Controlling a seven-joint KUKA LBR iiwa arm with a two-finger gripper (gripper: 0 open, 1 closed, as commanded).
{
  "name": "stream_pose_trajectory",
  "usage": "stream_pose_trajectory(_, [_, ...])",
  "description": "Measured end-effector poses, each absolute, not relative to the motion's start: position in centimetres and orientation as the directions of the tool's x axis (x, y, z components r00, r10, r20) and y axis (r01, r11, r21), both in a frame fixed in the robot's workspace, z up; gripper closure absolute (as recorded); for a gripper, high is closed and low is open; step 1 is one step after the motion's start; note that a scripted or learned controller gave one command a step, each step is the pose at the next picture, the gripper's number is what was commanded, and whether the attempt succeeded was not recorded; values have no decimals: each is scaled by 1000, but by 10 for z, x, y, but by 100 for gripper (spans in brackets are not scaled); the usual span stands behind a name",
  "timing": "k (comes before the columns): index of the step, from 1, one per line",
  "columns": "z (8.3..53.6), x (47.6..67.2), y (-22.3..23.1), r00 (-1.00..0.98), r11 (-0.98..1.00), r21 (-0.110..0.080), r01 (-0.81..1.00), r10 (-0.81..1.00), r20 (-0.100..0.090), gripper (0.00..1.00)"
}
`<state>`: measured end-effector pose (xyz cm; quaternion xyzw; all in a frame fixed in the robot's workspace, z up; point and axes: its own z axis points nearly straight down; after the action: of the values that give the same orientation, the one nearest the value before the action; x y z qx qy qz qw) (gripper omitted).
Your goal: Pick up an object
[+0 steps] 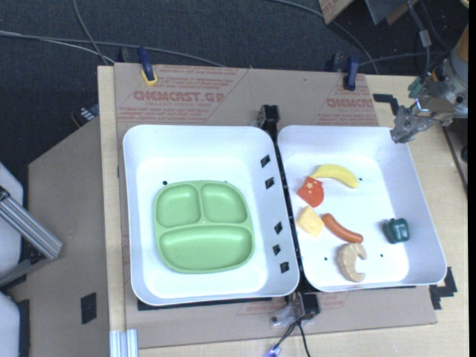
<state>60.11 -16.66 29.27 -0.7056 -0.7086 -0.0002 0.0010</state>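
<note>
The right bin (416,199) holds several toy foods: a yellow banana (335,175), a red piece (312,192), a pale yellow chunk (310,221), an orange-red sausage (342,228), a beige curved piece (352,262) and a dark green pepper (396,230). My gripper (407,127) hangs at the bin's far right corner, above its rim, well away from all the food. Nothing shows between its fingers.
The left bin (141,199) carries a green divided plate (203,225). Black clips line the wall between the two bins (272,199). Blue clamps (147,69) hold the cardboard sheet at the back. Cables run across the dark floor behind.
</note>
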Motion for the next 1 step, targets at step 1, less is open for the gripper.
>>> stream_pose_trajectory(1, [272, 577, -115, -5, 5, -5, 1000, 1000, 4, 100])
